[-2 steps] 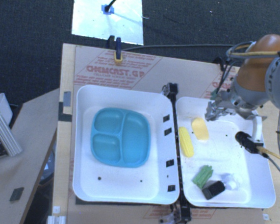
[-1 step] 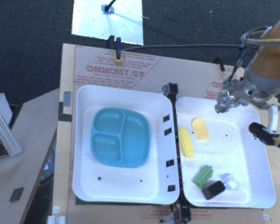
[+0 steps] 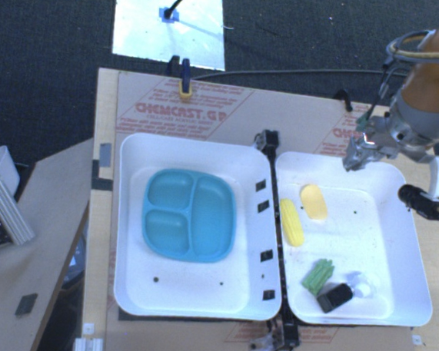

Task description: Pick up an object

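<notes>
— Camera view first: where is the gripper (image 3: 355, 161)?

— Over the far rim of the right bin (image 3: 412, 259); whether its claw is apart or together, I cannot tell.

— And the things to pick?

— In that bin: a corn cob (image 3: 291, 222) by the left wall, a yellow oval piece (image 3: 314, 202) just beside it, a green piece (image 3: 318, 276) touching a black block (image 3: 335, 297). The left bin (image 3: 128, 278) bears a blue divided plate (image 3: 189, 214).
</notes>
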{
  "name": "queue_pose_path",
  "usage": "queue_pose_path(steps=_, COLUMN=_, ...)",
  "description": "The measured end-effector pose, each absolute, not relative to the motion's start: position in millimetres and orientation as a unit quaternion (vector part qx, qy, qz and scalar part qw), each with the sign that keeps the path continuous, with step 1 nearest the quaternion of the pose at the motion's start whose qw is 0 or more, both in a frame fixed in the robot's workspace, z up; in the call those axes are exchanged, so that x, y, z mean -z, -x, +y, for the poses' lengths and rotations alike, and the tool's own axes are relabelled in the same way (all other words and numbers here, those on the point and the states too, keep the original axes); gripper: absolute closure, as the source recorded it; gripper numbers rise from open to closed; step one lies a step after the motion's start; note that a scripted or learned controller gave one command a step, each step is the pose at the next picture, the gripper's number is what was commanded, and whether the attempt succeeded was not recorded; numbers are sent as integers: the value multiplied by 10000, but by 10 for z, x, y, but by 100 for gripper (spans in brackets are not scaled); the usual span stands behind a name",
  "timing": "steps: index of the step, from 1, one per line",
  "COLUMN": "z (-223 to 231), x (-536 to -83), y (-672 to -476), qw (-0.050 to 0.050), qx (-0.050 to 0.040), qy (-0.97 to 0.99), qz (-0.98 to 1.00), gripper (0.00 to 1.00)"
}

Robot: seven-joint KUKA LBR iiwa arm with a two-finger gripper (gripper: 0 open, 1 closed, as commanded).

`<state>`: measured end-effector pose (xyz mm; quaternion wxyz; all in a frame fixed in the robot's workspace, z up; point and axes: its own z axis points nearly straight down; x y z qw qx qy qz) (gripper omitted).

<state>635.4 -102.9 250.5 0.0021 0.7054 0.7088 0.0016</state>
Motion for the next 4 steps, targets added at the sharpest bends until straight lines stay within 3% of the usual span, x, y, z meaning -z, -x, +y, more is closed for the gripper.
queue_pose_path(steps=1, z=-583, x=-2431, y=-6262, qw=0, qx=-7, qy=-7042, qz=7100, gripper=100)
queue_pose_path(steps=4, z=810, x=-2112, y=-5670, qw=-13, qx=-2, qy=-7039, qz=7103, gripper=100)
